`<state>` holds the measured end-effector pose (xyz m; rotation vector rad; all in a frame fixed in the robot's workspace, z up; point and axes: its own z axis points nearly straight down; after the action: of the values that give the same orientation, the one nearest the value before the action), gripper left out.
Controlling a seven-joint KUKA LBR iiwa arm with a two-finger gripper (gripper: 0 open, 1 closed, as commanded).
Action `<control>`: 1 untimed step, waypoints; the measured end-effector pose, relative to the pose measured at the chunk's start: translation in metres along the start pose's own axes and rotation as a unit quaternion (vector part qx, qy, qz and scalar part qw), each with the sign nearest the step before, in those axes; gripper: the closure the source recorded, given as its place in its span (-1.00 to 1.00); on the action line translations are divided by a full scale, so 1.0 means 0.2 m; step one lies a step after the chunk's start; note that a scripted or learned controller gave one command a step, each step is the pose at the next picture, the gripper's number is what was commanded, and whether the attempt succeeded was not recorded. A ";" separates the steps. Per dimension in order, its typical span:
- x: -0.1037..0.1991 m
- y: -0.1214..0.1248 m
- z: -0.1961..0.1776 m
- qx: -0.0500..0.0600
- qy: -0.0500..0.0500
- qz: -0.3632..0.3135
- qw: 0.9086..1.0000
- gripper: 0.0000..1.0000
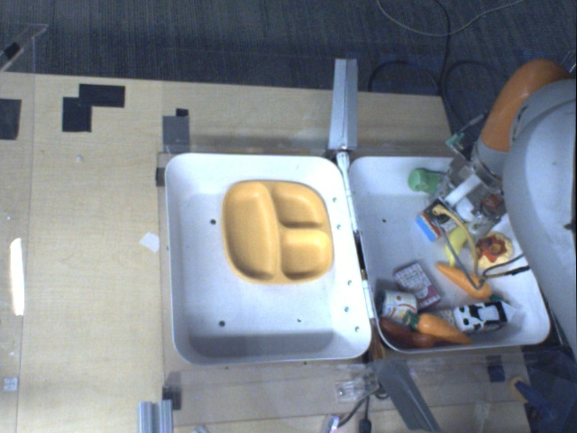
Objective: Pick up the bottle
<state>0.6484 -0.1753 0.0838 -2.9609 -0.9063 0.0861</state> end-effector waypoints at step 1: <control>-0.01 0.00 -0.04 0.000 -0.004 -0.004 1.000 1.00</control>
<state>0.6473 -0.1767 0.0915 -2.9591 -0.9180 0.0962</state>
